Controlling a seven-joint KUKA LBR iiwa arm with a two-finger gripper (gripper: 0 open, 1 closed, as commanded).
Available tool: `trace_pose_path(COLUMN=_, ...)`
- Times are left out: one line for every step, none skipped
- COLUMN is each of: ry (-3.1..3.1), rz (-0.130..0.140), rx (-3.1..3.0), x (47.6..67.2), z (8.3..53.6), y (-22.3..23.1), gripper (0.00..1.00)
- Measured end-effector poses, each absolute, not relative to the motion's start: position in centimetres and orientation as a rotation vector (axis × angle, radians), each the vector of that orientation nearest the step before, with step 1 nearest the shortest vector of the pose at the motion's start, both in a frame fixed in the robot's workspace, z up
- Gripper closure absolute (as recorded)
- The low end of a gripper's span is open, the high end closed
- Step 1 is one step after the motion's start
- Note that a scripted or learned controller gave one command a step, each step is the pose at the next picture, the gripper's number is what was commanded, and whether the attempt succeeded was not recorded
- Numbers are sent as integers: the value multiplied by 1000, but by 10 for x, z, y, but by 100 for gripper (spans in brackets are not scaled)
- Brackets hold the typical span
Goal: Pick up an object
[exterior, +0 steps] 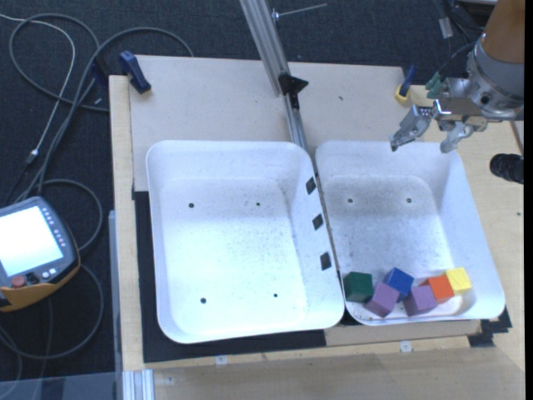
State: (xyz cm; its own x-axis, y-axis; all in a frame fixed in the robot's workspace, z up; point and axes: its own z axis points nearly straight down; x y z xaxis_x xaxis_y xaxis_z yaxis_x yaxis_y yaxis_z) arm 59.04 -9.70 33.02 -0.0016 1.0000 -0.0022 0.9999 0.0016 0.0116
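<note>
The gripper (426, 139) hangs over the far edge of the right bin (466, 215), fingers (407, 134) spread apart with nothing between them, touching nothing as far as the angle lets anyone judge. The arm (504, 48) is cut off at the frame's right. The blocks sit well away at the bin's near end: green cube (359, 286), purple cube (385, 297), blue cube (399, 281), another purple one (421, 299), orange cube (440, 287), yellow cube (458, 279), crowded together.
</note>
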Motion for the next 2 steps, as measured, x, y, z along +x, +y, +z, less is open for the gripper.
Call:
trace_pose_path(ry=2228, rz=-9, rx=2228, x=606, z=147, y=-93, gripper=0)
trace_pose_path(ry=2220, rz=-5, rx=2230, x=515, z=159, y=-118, gripper=0)
